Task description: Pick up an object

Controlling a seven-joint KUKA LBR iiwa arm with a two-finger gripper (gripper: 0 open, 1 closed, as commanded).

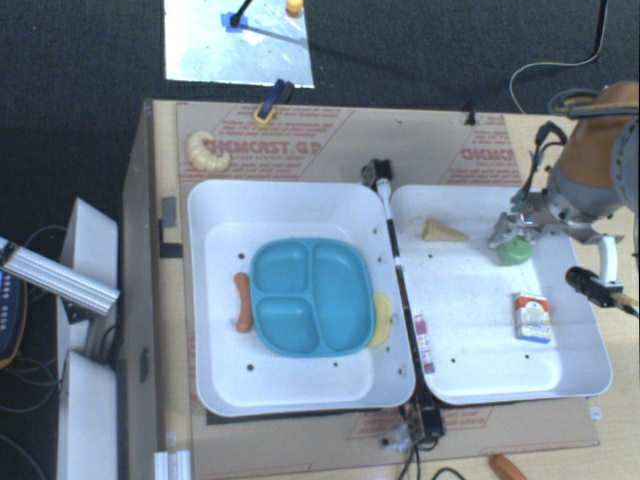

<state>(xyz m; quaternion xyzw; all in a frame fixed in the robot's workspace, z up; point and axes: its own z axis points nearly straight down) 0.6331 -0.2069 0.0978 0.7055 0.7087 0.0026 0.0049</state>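
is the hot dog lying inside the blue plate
No, the hot dog lies on the left bin floor just beside the blue plate, off its left edge.

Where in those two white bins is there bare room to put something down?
The right bin has most: the open floor left of the small carton, below the tan wedge. The left bin is crowded by the blue plate, with a sausage beside it. The hand hangs over a green thing.
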